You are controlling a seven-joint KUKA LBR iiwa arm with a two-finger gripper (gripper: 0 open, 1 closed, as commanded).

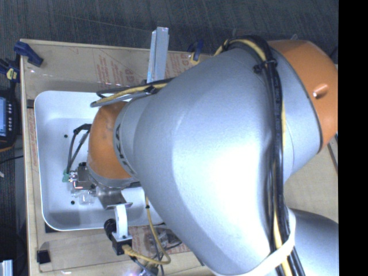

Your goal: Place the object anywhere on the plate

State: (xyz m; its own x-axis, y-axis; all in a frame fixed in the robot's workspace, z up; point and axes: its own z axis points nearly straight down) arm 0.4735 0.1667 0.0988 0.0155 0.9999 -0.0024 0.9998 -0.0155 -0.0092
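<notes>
— Object and plate: can either be located from the camera view?

— Neither can be placed with certainty. Much of the shallow white plastic bin (43, 154) on the left is covered by the bulky grey robot arm (218, 154), and anything beneath it is hidden. A few dark specks are seen on the bare bin floor, too small to be identified.

— What is known of the tool?

— The two-finger gripper (80, 186) is seen low inside that bin, below the orange wrist band (103, 148). Whether it is open, closed or holding anything cannot be told.

— How far along is the task judged to be?

— No completed placement can be confirmed. Work inside the left bin is suggested by the pose, so either a pick or a release may be under way. The placement must be counted as outstanding.
</notes>
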